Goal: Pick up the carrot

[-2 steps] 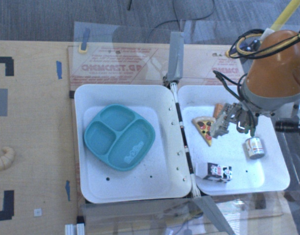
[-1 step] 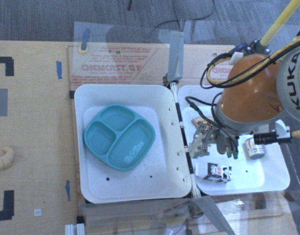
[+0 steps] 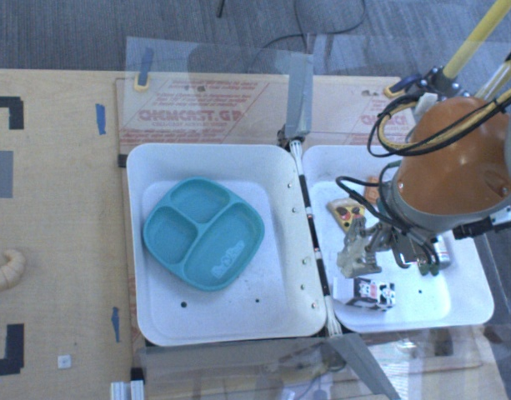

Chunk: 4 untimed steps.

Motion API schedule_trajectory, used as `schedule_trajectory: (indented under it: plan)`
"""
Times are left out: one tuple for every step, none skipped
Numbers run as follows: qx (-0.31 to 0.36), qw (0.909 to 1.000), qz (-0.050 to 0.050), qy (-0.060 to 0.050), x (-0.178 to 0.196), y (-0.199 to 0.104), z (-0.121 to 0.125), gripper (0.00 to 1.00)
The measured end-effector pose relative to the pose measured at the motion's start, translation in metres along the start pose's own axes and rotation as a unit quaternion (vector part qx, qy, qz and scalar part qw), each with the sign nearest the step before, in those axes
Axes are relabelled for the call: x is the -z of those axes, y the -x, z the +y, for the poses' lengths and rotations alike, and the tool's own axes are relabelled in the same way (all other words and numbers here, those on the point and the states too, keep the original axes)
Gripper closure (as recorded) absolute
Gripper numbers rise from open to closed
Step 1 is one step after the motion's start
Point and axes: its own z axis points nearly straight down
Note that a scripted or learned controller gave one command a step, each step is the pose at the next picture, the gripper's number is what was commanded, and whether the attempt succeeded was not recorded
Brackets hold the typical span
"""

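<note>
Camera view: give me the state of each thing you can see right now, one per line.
Gripper: low in the right bin, nothing seen between its fingers.
Teal divided plate: flat in the left bin, compartments bare.
Pizza slice toy: lying flat by the gripper.
Small black-and-white toy: lying below the gripper.

One fixed camera, high over the bench (image 3: 55, 182), looking down at a slant.

We see both bins whole: the left bin (image 3: 155, 161) near mid-frame, the right bin (image 3: 468, 302) close to the right edge, where the arm (image 3: 447, 161) comes in and covers much of it. Floor runs along the top, so we seem to face the bench's far side. The view stands back at a middling range.
</note>
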Motion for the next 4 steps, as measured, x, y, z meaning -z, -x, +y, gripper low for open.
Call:
schedule_trajectory:
  plan:
    - [-0.093, 0.9957, -0.002, 0.000, 0.001, 0.002, -0.011, 1.00]
    - [0.116, 0.9933, 0.000, 0.000, -0.001, -0.007, 0.012, 1.00]
    - [0.249, 0.9686, -0.002, -0.001, 0.005, 0.005, -0.056, 1.00]
    - [0.342, 0.9396, 0.000, 0.000, -0.016, -0.001, -0.017, 1.00]
